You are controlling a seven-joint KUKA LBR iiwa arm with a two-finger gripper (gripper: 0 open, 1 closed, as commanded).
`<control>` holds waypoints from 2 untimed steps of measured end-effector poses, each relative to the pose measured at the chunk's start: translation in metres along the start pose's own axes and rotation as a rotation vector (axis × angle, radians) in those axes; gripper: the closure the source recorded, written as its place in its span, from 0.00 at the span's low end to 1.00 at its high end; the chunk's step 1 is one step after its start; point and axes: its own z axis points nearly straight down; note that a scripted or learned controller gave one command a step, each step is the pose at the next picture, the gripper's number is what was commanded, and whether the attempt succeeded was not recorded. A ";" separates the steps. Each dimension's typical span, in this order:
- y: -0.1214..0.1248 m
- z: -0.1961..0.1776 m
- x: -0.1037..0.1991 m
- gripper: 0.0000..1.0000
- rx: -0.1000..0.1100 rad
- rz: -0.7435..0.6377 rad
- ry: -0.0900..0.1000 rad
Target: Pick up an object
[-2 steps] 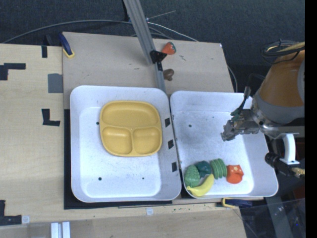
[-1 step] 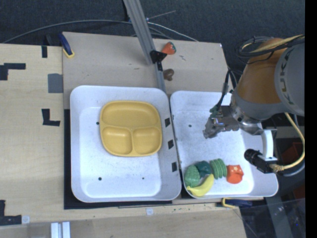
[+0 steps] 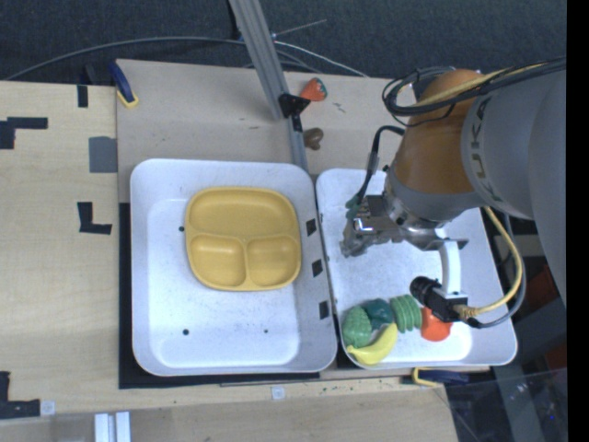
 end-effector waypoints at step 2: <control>-0.003 -0.005 0.101 1.00 -0.002 0.001 0.000</control>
